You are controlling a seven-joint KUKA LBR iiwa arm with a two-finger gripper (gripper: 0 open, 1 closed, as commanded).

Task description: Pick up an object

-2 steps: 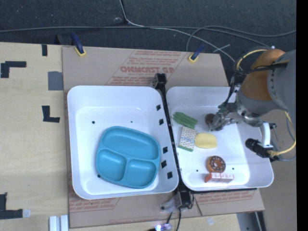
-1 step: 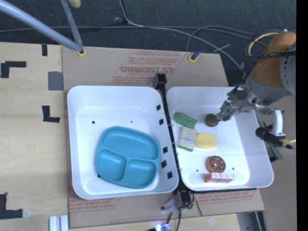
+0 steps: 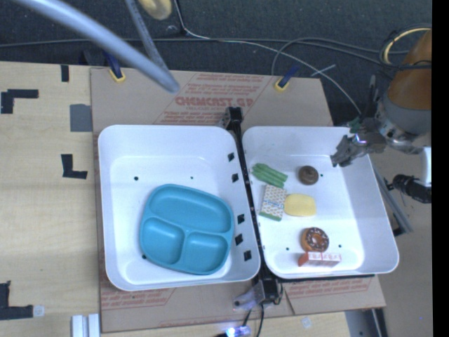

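Objects sit in right bin [image 3: 365, 209]: green piece [image 3: 269, 175], patterned block [image 3: 273, 202], yellow piece [image 3: 300, 204], brown ball [image 3: 308, 175], donut [image 3: 315, 239], red-white item [image 3: 321, 258]. Gripper [image 3: 344, 154] over the bin's far right rim, holding nothing; jaws blurry, possibly narrow, cannot tell. Left bin [image 3: 112, 188] holds blue tray [image 3: 186, 229].

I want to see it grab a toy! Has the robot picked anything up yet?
Not yet. The pincer sits at the right bin's upper right edge with nothing between its fingers. The brown ball, donut, yellow piece and green piece lie in the bin. Reaching, gripping and lifting are left.
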